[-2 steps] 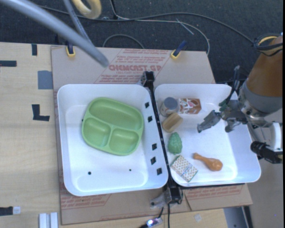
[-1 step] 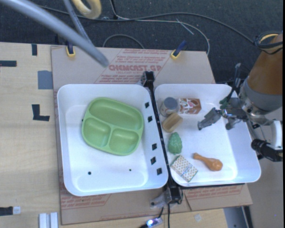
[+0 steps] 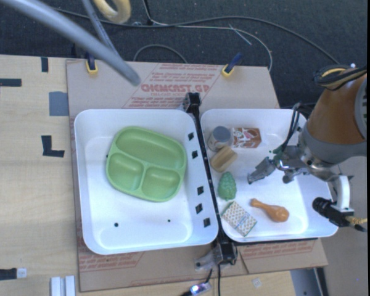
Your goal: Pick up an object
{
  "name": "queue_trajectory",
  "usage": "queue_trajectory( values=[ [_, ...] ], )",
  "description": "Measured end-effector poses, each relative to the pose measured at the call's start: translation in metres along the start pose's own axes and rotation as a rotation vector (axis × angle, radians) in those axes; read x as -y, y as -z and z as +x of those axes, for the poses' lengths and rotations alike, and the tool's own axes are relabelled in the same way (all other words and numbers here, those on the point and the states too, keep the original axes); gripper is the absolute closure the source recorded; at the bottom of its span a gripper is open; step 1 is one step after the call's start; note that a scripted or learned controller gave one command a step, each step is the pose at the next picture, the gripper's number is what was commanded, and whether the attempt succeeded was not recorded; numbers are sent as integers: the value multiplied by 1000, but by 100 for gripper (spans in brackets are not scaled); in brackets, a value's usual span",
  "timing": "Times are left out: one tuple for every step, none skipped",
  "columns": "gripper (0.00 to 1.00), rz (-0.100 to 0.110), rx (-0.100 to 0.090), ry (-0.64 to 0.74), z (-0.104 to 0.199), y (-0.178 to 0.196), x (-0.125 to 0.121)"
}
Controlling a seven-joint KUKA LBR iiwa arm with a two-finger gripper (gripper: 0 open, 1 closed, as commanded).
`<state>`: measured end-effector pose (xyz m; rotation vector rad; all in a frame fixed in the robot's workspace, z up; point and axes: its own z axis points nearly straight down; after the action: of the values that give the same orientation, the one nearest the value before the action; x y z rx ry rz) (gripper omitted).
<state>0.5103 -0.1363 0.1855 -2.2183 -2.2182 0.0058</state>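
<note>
1. Right bin (image 3: 293,117) holds the loose stuff: orange drumstick (image 3: 271,210), green lump (image 3: 227,185), checkered packet (image 3: 239,218), tan roll (image 3: 223,158), grey can (image 3: 220,135), brown-and-white packet (image 3: 246,137).
2. Left bin (image 3: 89,165) just has a green tray (image 3: 146,163), well apart from the hand.
3. Hand (image 3: 259,172) hangs over the middle of the right bin, reaching in from the right. Can't tell how wide it's spread from this angle, and nothing visibly gripped.
4. Closest candidate looks like the drumstick: sits just below the hand in the view, toward the near rim, apart from it.
5. Long axis runs roughly left-right, slightly tilted, fat end to the right.
6. Probably needs a short shift toward the near rim, then closing across the thin neck.
7. Green lump is the runner-up, off to the hand's left.
</note>
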Motion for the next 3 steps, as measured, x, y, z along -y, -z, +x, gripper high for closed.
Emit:
queue_trajectory(
  values=[
    [0,0,0,0,1,-64,-3],
    [0,-9,9,-3,-3,-101,-3],
    [100,-9,6,-1,-1,-90,-3]
  ],
)
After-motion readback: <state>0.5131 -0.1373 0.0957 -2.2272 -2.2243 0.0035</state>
